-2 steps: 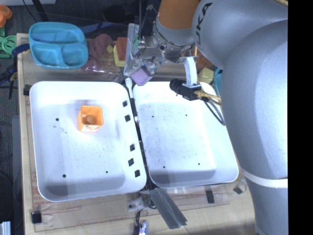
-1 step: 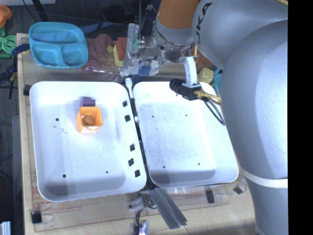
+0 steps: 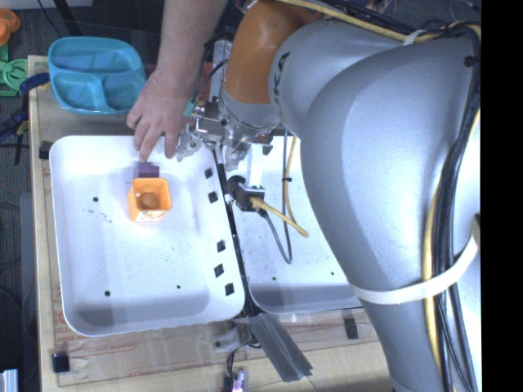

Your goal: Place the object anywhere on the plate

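My bench carries two shallow white bins side by side, the left bin (image 3: 98, 300) broad and mostly bare, the right bin (image 3: 315, 296) largely covered by the grey arm (image 3: 384, 137) reaching in from the right, its orange band (image 3: 249, 55) sitting above the wrist. A blue divided tray (image 3: 94, 76) rests on the bench beyond the left bin's far edge; if that is the plate the task means, it lies well apart from the object. A person's hand (image 3: 159, 121) comes down from the top of the view into the left bin, fingertips at a small purple block (image 3: 148, 170) that sits touching the far side of a small orange cup-like piece (image 3: 149, 199), open side up. I take the orange piece to be the object, though it may be the purple one; I cannot say for sure. The gripper (image 3: 208, 137) hangs over the divide between the bins, just beside the hand, and I cannot tell how its jaws stand from this angle. I judge the orange piece light, rigid plastic with thin walls, probably a bit slick, so it could skate on the smooth bin floor if nudged. I would pinch it across two opposite walls, coming straight down, once the hand is clear.
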You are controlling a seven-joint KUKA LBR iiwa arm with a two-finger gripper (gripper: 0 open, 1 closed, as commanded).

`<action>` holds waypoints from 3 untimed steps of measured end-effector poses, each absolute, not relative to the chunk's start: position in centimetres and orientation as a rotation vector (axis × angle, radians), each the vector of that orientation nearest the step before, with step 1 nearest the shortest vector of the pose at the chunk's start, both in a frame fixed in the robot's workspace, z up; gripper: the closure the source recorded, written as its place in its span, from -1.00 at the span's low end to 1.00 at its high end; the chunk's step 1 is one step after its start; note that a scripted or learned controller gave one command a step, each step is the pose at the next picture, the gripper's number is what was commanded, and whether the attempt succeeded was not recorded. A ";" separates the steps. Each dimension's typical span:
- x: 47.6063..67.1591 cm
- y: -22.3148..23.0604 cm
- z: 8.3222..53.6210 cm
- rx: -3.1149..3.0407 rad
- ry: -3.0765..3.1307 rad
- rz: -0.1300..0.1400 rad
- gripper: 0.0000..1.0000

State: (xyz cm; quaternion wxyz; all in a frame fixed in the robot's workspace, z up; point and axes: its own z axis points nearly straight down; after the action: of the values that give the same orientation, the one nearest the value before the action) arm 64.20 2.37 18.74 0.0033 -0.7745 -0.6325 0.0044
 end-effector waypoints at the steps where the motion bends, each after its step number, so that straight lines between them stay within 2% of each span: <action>1: 61.0 8.8 18.8 -2.516 -1.873 0.015 -1.00; 2: 51.3 13.5 9.4 -2.635 -1.703 0.016 -1.00; 3: 57.9 12.7 8.8 -2.750 -1.509 0.017 -1.00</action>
State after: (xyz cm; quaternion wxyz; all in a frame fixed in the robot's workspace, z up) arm 57.90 12.71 8.76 0.0024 -0.8766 -0.4812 0.0054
